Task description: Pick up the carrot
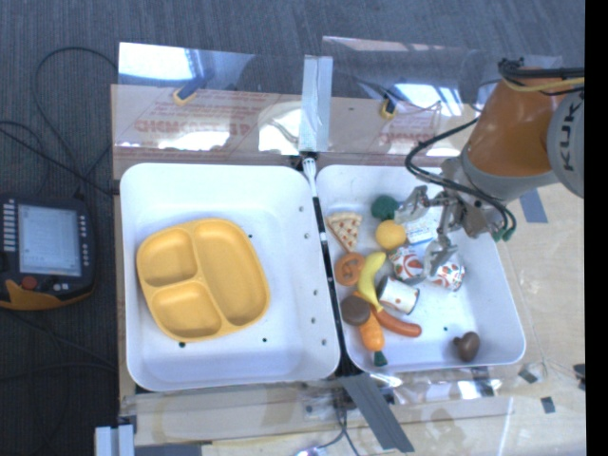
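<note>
Bench: dark carpet lies round a bench with two white bins side by side; my left bin [285,350] bears a yellow tray [201,278], my right bin [494,297] bears the toy food.
Carrot: the carrot [370,333] lies near the front wall of the right bin, orange body with a green tip, touching a red sausage [399,327] and just below a brown round piece [355,310].
Gripper: my gripper [439,226] hangs over the back half of the same bin, above a red-and-white ball [446,274]; nothing sits between its fingers, and whether they are spread or closed I cannot tell.
Carrot from gripper: toward the front of the bench and toward the divider, with a banana [370,274] and a white cup [399,297] between.
Long axis: roughly back to front, slightly slanted; green tip points to the front wall.
Next move, I judge: travel forward and leftward, then turn my wrist so the fingers close across that axis.
</note>
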You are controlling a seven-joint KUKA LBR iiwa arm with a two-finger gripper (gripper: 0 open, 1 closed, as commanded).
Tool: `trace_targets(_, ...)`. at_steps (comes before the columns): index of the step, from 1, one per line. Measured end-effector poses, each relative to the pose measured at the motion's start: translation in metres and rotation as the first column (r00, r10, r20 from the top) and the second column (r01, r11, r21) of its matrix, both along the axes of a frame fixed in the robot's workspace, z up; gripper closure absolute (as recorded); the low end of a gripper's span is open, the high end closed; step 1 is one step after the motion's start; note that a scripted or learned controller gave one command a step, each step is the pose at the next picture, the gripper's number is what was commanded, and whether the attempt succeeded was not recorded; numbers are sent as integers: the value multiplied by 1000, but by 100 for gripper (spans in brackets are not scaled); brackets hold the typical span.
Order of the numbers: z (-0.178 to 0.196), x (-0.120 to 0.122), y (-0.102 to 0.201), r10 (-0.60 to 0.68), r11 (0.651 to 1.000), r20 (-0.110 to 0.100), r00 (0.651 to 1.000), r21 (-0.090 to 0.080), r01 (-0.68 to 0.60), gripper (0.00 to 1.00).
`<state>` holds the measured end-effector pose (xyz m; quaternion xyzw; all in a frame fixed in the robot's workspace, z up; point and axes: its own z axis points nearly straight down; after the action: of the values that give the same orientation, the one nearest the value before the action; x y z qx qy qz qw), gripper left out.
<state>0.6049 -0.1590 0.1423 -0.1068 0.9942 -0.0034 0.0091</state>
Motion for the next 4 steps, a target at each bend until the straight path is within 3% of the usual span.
trace_targets(1,-25,4,29,108,994,18,994,-7,-108,0)
trace_targets(2,-51,-46,59,0,1000,1,1000,3,0,0)
trace_targets(3,17,-80,144,61,998,0,998,18,-61,0)
trace_targets(4,42,-80,133,-468,884,-17,884,5,468,0)
